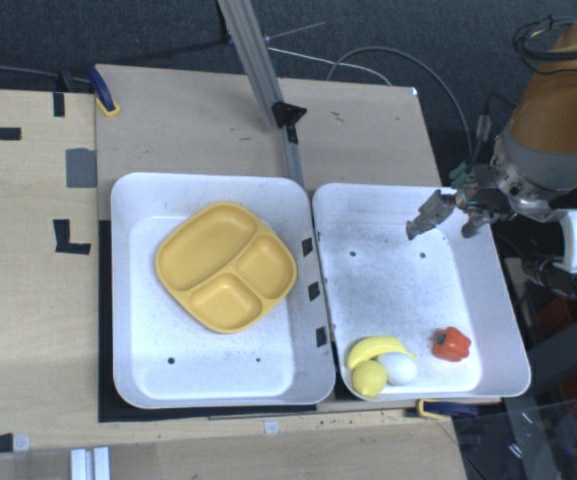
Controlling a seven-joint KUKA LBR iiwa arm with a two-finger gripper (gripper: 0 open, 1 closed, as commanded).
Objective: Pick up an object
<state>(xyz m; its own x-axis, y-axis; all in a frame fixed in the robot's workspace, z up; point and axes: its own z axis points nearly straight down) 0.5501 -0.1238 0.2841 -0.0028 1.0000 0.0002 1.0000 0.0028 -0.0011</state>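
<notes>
The arm (548,118) comes in from the right, its orange band sitting above the wrist, and its end effector (446,218) hangs over the upper right part of the right bin (388,268). Its two fingers (423,220) are spread apart, one pointing down-left over the bin floor and the other nearer the bin's right wall, with nothing between them.

The things to pick from lie well apart from it, all bunched along the near edge of that same bin. A red pepper (451,344) sits toward the lower right corner, almost straight below the end effector in the view. To its left is a small cluster: a banana (374,349) curving over the top of a white egg (400,369) and a lemon (369,378), the three of them touching or very nearly so. The pepper stands apart from that cluster.

The floor of the right bin between the end effector and these things is bare white, speckled with dark marks.

In the left bin (133,298) lies a yellow divided plate (226,266), with three compartments, set at a slant near the middle. Both bins rest side by side on the pale worktop (188,118), and a grey metal bar (253,43) runs down to the point where the bins meet.
</notes>
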